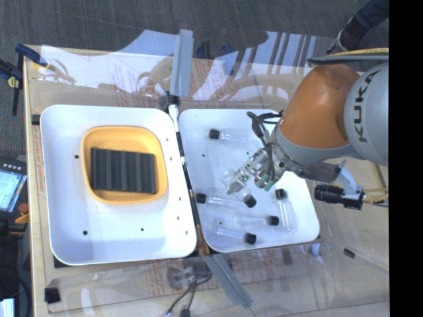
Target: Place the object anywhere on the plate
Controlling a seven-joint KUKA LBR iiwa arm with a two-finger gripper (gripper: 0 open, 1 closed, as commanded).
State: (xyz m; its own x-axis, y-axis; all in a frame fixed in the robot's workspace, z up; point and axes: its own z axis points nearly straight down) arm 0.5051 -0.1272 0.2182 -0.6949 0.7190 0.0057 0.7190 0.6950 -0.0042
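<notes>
Several clear vials with black caps lie scattered in the right bin [198, 127], among them one near the back [221, 136], one at the front [232, 233] and one by the right wall [284, 209]. My gripper [243, 180] hangs low over the middle of this bin, right beside a clear vial [229, 176] and a black cap [250, 201]. Whether it touches either is unclear. The yellow plate [122, 139] sits in the left bin [99, 243], with a dark ridged insert [123, 170] on it, well left of my gripper.
A raised divider [184, 170] runs between the two bins. The arm's orange band and grey body [324, 121] cover the right bin's back right corner. Cables and a connector [337, 195] lie off the bench's right side.
</notes>
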